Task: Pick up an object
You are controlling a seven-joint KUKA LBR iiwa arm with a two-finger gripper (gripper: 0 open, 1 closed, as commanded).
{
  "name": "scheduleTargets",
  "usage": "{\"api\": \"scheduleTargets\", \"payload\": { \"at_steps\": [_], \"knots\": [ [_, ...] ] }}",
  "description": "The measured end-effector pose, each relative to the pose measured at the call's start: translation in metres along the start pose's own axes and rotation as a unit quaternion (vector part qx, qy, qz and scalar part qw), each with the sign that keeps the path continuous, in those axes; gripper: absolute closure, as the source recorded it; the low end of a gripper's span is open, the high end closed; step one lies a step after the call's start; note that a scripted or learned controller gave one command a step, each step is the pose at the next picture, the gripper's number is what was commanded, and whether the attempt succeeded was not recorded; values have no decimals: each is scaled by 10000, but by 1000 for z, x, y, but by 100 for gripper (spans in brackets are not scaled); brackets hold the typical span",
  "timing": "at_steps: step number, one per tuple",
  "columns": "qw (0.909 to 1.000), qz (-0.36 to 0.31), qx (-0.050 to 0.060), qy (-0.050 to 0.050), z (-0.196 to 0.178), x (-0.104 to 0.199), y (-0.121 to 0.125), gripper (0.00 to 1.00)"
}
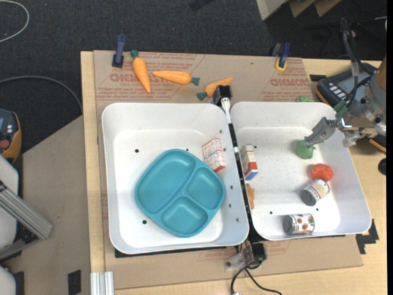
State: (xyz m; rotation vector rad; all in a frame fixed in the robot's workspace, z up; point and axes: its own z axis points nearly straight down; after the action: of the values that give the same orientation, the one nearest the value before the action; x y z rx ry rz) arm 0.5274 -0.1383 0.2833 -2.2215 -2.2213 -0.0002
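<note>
My gripper (334,135) hangs over the right bin's (270,118) far right side and is open, with nothing between its fingers. One grey finger (319,131) points down-left, its tip just above and to the right of a small green object (304,149). Below that lie a red round object (322,171), a can on its side (315,192) and a red-labelled can (299,224). A small carton (248,160) stands by this bin's left wall.
The left bin (116,165) holds a teal divided plate (179,192) and a red-and-white carton (213,154). Toy carrots (173,77) lie on the board behind the bins. Blue clamps (118,51) grip the board's far edge.
</note>
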Motion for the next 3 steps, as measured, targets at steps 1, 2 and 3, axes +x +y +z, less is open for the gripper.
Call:
{"api": "scheduleTargets", "payload": {
  "at_steps": [1, 2, 3],
  "knots": [
    [10000, 25, -83, -38, -129, -42, -39, 0],
    [9999, 23, -90, -53, -256, -89, -49, 0],
    [10000, -1, -37, -29, -259, -86, -47, 100]
  ]
}}
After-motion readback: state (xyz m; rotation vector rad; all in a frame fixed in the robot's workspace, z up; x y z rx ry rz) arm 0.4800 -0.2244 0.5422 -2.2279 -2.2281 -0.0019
